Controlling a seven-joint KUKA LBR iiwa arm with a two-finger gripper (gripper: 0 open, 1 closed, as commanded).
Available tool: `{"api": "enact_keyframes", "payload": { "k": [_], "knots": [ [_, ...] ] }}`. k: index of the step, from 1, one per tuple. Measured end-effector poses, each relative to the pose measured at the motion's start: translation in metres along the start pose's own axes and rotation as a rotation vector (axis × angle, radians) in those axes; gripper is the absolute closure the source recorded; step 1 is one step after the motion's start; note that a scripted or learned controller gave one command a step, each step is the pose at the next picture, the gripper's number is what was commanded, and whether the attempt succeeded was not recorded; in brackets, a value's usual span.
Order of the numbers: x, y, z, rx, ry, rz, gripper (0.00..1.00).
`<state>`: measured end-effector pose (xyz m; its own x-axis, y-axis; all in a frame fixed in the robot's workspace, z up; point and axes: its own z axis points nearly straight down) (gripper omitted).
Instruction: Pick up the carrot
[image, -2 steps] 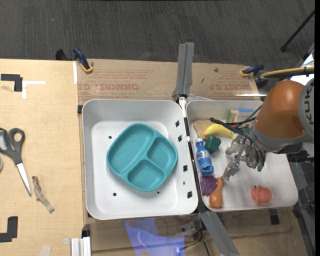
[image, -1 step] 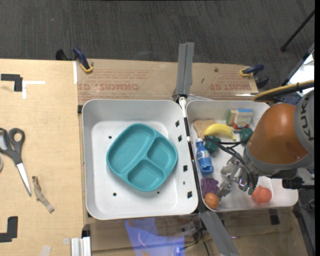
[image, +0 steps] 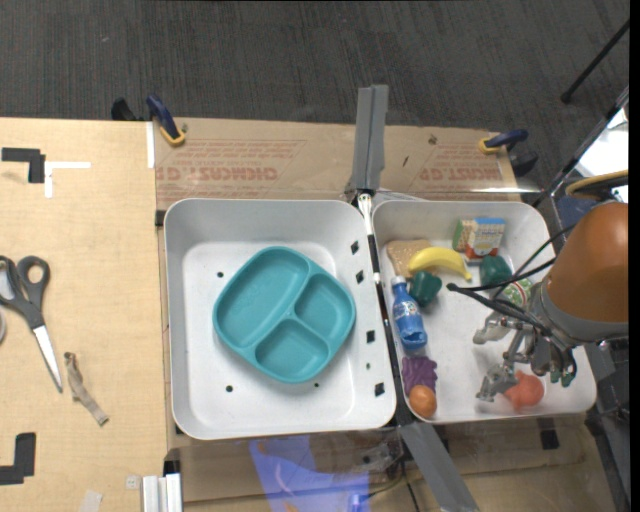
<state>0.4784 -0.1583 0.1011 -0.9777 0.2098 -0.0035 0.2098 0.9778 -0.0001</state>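
The carrot (image: 525, 392), a short orange-red piece, lies at the front right of the right bin (image: 455, 340), close to its front wall. My gripper (image: 492, 358) hangs low over that corner, its metal fingers (image: 493, 384) pointing left and standing apart. The lower finger is right beside the carrot's left end, and I see nothing held between the fingers. The arm's orange band (image: 600, 265) covers the bin's right rim.
The right bin also holds a banana (image: 440, 262), a blue bottle (image: 408, 318), green toys (image: 425, 288), a small box (image: 482, 235), purple grapes (image: 420, 372) and a round orange fruit (image: 423, 401). A teal divided plate (image: 285, 315) lies in the left bin. Scissors (image: 35, 310) lie on the bench at left.
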Motion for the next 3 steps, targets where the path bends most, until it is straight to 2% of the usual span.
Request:
{"api": "enact_keyframes", "payload": {
  "k": [1, 2, 3],
  "knots": [
    [-0.074, -0.038, -0.175, -0.001, -0.002, -0.263, 0.00],
    [-0.076, -0.037, -0.184, -0.002, -0.006, -0.262, 1.00],
    [-0.086, -0.047, -0.345, -0.001, -0.002, -0.512, 1.00]
  ]
}}
